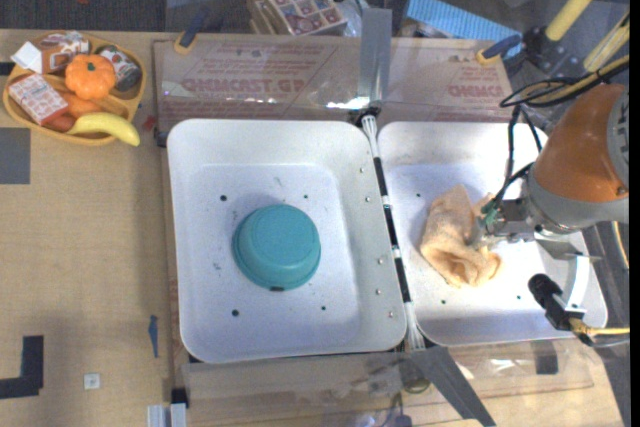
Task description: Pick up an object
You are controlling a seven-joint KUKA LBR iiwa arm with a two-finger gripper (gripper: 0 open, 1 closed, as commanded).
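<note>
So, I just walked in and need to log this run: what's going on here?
A robot arm reaches into the right bin, its gripper down at the edge of a crumpled tan cloth. Whether it has a hold on the cloth is unclear. A teal bowl sits upside down in the left bin, untouched.

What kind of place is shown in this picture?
Probably a robotics lab bench set up for grasping trials. Two white bins sit side by side, holding a teal bowl and a tan cloth. A grey and orange arm reaches over the cloth, with cables and boxes behind.
</note>
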